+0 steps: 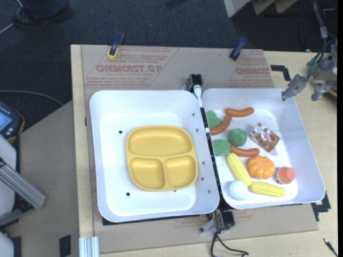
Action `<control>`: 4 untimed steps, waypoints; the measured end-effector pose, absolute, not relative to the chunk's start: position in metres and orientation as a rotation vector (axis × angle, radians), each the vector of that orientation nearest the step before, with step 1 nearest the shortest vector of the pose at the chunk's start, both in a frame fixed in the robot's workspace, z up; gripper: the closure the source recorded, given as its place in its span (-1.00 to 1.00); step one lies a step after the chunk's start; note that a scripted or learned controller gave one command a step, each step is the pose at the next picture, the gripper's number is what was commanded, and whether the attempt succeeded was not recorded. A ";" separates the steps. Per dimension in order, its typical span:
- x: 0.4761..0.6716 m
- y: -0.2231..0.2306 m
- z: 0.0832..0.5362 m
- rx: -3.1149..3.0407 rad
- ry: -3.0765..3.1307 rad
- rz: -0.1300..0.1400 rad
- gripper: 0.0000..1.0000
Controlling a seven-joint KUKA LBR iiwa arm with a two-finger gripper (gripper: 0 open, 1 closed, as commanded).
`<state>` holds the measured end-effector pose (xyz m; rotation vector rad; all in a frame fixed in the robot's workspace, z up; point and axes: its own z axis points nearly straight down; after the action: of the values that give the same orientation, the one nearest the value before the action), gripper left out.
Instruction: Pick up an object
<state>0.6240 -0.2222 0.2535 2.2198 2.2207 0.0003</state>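
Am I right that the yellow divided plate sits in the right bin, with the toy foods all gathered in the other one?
Not quite: the camera view shows the yellow divided plate in the left bin. The toy foods, such as the orange pumpkin and corn cobs, are gathered in the right bin.

Dark carpeted floor (134, 15) surrounds a brown bench top (161, 68) with 2 clamps (114, 46).

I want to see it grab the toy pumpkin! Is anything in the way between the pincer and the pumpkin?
Nothing visible blocks it. The pincer sits above the right bin's far right corner, with open air down to the pumpkin. But the pumpkin is crowded: a sausage, two corn cobs and a small red toy lie close around it.
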 end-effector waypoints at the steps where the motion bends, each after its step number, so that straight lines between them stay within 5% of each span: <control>1: 0.551 -0.202 0.136 2.233 2.230 -0.009 -1.00; 2: 0.493 -0.157 0.081 2.229 2.227 -0.004 -1.00; 3: 0.497 -0.160 0.095 2.221 2.218 0.002 1.00; 4: 0.480 -0.122 0.175 2.213 2.222 0.006 1.00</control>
<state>0.4799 -0.1222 0.1745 2.2130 2.2224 0.0062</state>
